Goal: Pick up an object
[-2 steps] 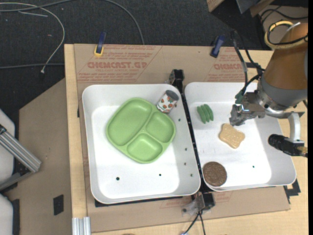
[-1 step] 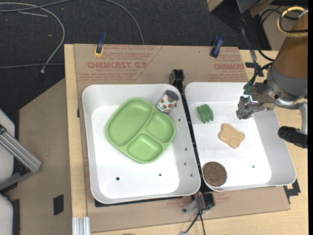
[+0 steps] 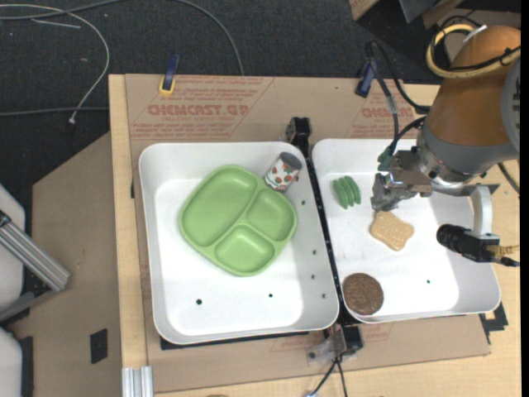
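Item 1: the tool [image 3: 385, 198], carried on the grey arm with the orange band [image 3: 471, 81], is being held low over the right bin [image 3: 463, 292]. Whether it is released or clenched cannot be told.

Item 2: a tan waffle-like biscuit [image 3: 392, 231] is lying in the right bin, just below the tool and very near its tips; contact cannot be judged.

Item 3: a green ridged piece [image 3: 347, 191], perhaps a toy vegetable, is lying in the same bin, just to the left of the tool.

Item 4: a round brown disc [image 3: 363, 293] is resting at the near edge of the right bin, well below the tool.

Item 5: a green divided plate [image 3: 238, 219] is sitting in the left bin [image 3: 178, 300], well to the left of the tool.

Item 6: a small patterned cup [image 3: 283, 170] is lying tipped at the plate's upper right edge.

Both bins are being carried on a cardboard-covered surface [image 3: 207, 102].
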Motion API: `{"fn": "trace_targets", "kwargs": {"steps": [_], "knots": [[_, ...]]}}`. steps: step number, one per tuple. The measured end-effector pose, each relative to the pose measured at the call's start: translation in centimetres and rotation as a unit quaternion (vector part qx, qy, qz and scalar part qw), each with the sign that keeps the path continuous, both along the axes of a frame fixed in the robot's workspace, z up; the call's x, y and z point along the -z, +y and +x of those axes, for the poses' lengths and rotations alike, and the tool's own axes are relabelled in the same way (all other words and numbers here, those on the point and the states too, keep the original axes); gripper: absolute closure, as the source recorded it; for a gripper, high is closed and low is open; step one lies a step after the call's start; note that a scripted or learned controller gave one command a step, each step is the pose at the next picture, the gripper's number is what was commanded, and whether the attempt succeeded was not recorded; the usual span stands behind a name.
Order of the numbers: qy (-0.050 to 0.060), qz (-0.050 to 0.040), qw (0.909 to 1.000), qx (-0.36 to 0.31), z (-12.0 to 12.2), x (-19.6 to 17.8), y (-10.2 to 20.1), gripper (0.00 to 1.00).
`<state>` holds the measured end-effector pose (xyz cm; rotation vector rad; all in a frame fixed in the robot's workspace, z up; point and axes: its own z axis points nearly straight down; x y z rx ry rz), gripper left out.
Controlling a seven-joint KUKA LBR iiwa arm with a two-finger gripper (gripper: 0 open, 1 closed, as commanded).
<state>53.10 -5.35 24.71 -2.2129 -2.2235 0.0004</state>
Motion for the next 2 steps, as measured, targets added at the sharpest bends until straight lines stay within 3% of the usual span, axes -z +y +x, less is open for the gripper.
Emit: {"fn": "trace_targets", "kwargs": {"steps": [2], "knots": [[0.001, 0.0001, 1.0, -0.001, -3.0, 2.8, 10.7, 1.0]]}}
